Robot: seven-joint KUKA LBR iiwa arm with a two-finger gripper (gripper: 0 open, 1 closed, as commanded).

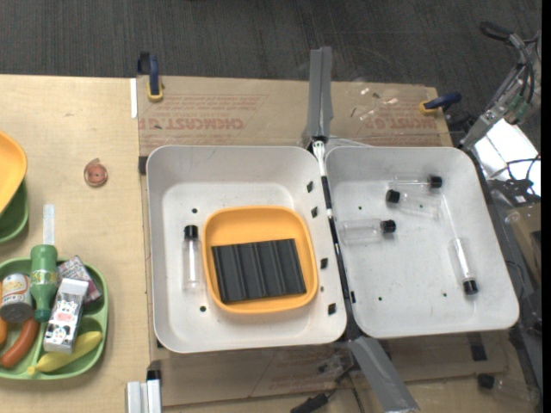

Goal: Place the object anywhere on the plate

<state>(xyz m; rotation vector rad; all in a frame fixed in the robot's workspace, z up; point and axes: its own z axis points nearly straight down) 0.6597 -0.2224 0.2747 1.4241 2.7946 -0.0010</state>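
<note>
Plate [258, 218]: orange, rounded-square, sits in the middle of the left bin [164, 188]. A dark grey ribbed slab [258, 270] lies flat on it and covers most of its floor.

Surface:
- Two shallow white bins side by side, touching at the centre seam, on a brown cardboard sheet [224, 114].
- The sheet is held by blue clamps at the far left [148, 71] and far right [439, 103].
- A grey metal post [320, 93] stands at the far end of the seam.
- Light wooden bench top [69, 119] runs off to the left of the bins.
- On it: a green tray [96, 338] of toy food and a green bottle [43, 275], a small pink round item [96, 174], and a yellow bowl [9, 179] cut off by the frame edge.

Room: dark grey carpet [258, 15] beyond the bench. Cables and a white box [504, 140] sit at the right edge.

Objects:
- One clear vial with a black cap [191, 256] lies in the left bin, just beside the plate's left rim, on the bin floor, lengthwise.
- The right bin [413, 312] holds more clear black-capped vials.
- Two lie near its far side [415, 185], one close to the seam [366, 229], and one towards the near right corner [461, 267].
- These are all apart from each other.

Jaw state: can't tell. Same for the vials' position relative to the jaws.
</note>
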